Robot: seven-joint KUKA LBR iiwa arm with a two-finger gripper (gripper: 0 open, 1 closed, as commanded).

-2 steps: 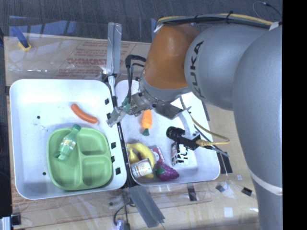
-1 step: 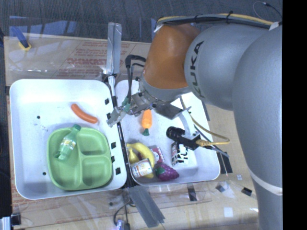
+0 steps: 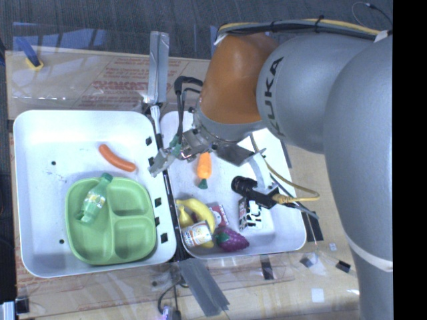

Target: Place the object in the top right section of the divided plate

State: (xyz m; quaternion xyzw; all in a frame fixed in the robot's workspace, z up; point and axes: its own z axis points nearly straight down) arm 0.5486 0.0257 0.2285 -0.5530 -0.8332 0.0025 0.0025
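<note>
We can't tell the gripper (image 3: 189, 145) state; it sits over the right bin (image 3: 293, 235) just beside the carrot (image 3: 204, 166). Divided plate (image 3: 112, 220) is in the left bin (image 3: 40, 139). Risk: a weak grasp drops the carrot crossing the divider.

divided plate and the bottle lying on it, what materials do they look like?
Divided plate: looks like moulded plastic, uniform light green with a soft satin sheen and rounded section walls. Bottle: probably thin clear plastic with a green tint and a green cap; the plate shows through it. Neither can be confirmed from the look alone.
</note>
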